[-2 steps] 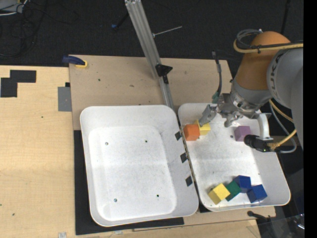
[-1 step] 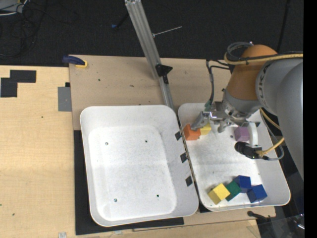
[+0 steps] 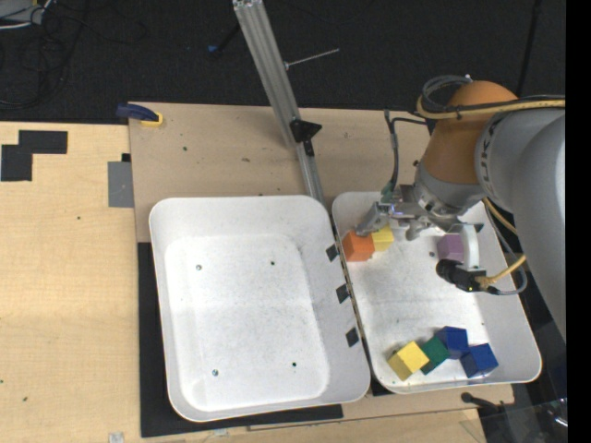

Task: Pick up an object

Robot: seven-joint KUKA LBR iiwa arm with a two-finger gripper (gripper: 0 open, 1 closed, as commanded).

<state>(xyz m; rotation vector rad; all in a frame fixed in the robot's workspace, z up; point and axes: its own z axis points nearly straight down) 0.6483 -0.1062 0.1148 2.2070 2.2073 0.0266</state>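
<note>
Tool [image 3: 392, 212] hangs just above orange block [image 3: 358, 245] and yellow block [image 3: 382, 238].

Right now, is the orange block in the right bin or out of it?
In. The orange block sits on the right bin's floor by its left wall.

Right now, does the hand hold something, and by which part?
It cannot be told: the hand is low over the right bin, beside the orange block.

You have even, fairly bright overhead light on the pale wooden bench [image 3: 65, 275] and the two shallow white plastic bins [image 3: 185, 220], while the background past the bench's far edge is nearly black. Shadows are soft and short. The picture is low-resolution and slightly soft; small details blur.
</note>
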